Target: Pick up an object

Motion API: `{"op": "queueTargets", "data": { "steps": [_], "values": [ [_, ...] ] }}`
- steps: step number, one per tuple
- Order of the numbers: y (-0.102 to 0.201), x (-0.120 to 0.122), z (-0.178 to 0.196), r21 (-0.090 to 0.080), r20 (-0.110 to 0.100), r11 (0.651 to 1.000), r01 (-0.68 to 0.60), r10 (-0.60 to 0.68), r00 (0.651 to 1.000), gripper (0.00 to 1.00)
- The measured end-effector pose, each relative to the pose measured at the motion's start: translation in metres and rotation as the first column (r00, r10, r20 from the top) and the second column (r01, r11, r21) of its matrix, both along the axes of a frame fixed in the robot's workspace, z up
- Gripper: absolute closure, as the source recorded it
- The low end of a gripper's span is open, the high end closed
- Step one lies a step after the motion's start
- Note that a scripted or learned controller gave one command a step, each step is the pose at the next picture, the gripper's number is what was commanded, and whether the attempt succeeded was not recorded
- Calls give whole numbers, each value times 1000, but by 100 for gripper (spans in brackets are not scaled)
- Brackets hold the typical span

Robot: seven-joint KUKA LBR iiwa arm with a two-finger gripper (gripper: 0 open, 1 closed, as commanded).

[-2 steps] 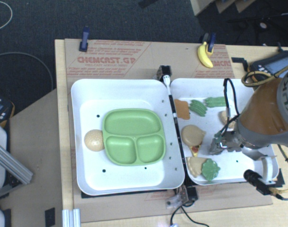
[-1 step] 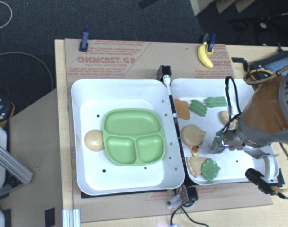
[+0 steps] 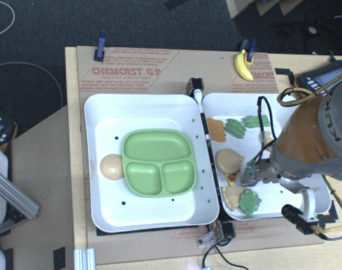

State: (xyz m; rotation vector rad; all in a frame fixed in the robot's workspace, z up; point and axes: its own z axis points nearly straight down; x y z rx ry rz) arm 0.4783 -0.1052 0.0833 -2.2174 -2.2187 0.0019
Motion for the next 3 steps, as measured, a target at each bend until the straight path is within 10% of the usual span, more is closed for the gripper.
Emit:
{"op": "queueTargets", "data": {
  "steps": [3],
  "values": [
    [-1,1,31,-5,9,1000,2,-2,1000,100]
  ]
}}
